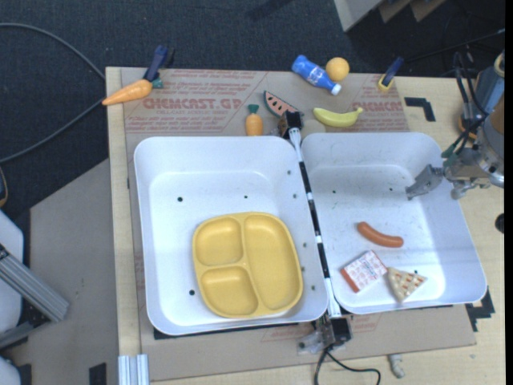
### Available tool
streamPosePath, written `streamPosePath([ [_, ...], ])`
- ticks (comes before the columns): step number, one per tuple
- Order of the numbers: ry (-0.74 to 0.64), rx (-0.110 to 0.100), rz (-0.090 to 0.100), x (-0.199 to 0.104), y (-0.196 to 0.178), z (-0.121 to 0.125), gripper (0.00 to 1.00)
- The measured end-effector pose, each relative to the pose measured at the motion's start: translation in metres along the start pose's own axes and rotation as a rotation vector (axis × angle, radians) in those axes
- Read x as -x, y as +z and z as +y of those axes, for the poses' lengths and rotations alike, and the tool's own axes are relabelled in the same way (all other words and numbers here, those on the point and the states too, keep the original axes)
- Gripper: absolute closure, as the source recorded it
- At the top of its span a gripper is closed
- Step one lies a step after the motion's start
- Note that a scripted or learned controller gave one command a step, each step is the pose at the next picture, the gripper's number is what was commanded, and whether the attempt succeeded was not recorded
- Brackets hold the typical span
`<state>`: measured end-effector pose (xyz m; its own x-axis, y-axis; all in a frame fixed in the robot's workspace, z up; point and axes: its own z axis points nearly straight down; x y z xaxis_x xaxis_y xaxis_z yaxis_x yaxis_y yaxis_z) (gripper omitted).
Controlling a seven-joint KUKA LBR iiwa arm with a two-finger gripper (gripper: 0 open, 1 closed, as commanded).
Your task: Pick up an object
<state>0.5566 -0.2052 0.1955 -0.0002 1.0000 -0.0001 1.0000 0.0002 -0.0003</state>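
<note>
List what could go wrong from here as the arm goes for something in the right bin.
1. The gripper sits near the right bin's far right wall, away from the sausage, so a straight descent would likely close on nothing.
2. The small box and pizza slice lie close together near the front wall; a grab there may nudge one or catch both.
3. The pizza slice looks flat, so the fingers may slide over it.

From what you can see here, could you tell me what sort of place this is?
Most likely a robotics lab bench set up for grasping trials: two white bins clipped side by side, toy food such as a sausage and banana, and a gripper reaching in over the right bin.
</note>
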Motion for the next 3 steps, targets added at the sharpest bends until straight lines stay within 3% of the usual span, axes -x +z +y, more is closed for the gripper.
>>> streamPosePath([
  [1,-0.001,-0.002,0.002,-0.07,0.043,-0.003,0.0],
  [2,0.0,-0.001,0.0,-0.096,0.111,-0.018,0.0],
  [3,0.001,0.001,0.0,-0.096,0.101,-0.018,1.0],
])
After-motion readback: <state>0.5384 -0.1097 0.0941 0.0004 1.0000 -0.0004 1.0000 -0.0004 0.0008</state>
